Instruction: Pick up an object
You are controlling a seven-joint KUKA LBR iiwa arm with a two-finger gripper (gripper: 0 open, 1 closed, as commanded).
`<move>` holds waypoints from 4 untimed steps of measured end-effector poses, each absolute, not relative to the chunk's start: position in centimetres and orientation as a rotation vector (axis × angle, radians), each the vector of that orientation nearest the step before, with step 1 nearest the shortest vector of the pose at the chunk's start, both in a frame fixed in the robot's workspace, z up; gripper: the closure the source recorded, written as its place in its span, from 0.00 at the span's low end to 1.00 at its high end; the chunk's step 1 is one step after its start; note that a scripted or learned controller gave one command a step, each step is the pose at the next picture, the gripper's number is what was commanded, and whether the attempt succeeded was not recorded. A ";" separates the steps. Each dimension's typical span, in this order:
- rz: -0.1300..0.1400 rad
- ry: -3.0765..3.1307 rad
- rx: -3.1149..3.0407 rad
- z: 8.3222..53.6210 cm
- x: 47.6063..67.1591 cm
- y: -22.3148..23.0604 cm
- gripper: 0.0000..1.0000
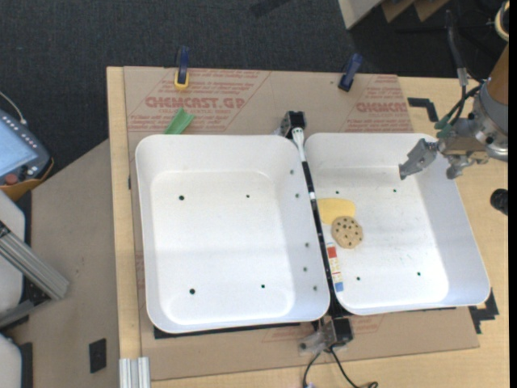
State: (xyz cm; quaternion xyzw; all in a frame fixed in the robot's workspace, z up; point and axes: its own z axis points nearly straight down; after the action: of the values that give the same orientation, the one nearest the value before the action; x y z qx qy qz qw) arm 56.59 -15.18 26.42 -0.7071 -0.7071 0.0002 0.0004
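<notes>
One camera on me, fixed high above the bench (242, 87), looking down at a slant. It stands far enough back to take in both white bins: the left bin (153, 217) and the right bin (452, 241) sit side by side mid-frame, dark floor beyond the far edge. My arm (493, 120) enters from the right.

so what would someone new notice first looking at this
Probably the two shallow white bins, the left bin and the right bin, side by side on the cardboard-covered bench. Next, the round tan cookie-like disc with dark spots and the flat yellow piece near the right bin's left wall. The grey gripper hangs over that bin's far right side.
</notes>
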 end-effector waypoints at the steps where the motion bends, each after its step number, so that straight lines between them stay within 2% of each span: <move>1: -0.002 -2.224 -2.222 27.5 56.7 -15.2 1.00; 2: 0.001 -2.216 -2.225 30.4 48.7 -16.7 1.00; 3: 0.000 -2.226 -2.208 28.3 47.9 -8.1 1.00; 4: -0.001 -2.223 -2.221 29.4 48.0 -8.6 1.00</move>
State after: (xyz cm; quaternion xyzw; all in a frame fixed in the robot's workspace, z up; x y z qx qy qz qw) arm 48.00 -8.65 29.44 -0.7067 -0.7075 -0.0004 -0.0004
